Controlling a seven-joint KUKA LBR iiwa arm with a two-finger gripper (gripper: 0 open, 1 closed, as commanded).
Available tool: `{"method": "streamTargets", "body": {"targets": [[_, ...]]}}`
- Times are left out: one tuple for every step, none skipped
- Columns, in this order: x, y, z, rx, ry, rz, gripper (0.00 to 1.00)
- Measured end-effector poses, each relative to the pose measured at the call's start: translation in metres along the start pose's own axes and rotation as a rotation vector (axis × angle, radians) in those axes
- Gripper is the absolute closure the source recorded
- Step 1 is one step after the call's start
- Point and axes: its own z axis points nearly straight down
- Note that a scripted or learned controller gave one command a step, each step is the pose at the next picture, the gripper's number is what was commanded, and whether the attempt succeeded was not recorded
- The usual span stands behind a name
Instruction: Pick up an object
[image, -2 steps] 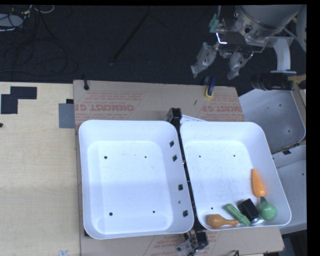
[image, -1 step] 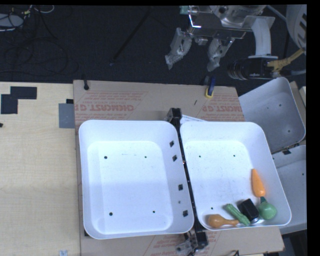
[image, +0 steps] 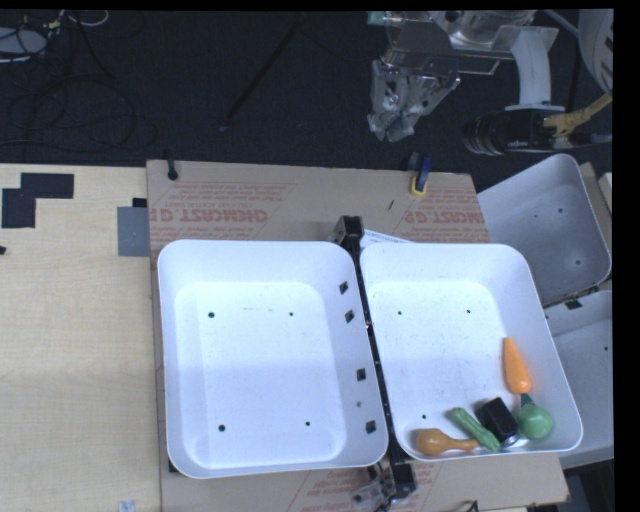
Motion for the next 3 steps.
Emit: {"method": "streamTargets", "body": {"targets": [[0.072, 0.031, 0.011, -0.003, 0.002, -0.001, 1.00], [0.106, 0.030, 0.010, -0.003, 0.002, 0.002, 1.00], [0.072, 0.030, 0.009, -0.001, 0.001, 0.007, 1.00]]}}
